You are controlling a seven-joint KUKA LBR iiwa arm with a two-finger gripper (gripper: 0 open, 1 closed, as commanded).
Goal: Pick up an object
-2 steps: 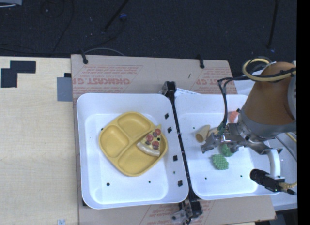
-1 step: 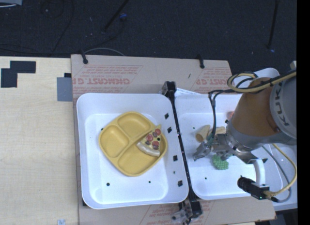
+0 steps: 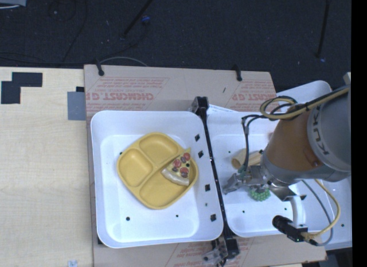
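Camera view, looking down: two white bins side by side on the desk. Left bin (image 3: 109, 214) carries a yellow divided plate (image 3: 150, 171) with a toy pizza slice (image 3: 179, 170) lying on its right compartment. Right bin (image 3: 243, 225) contains a beige object (image 3: 245, 159) and, nearer the front, a small green knobbly object (image 3: 259, 193). Arm (image 3: 309, 139) enters from the right and hangs over the right bin, with the hand (image 3: 236, 182) low inside it, left of the green object. Whether the hand is open or closed cannot be determined.
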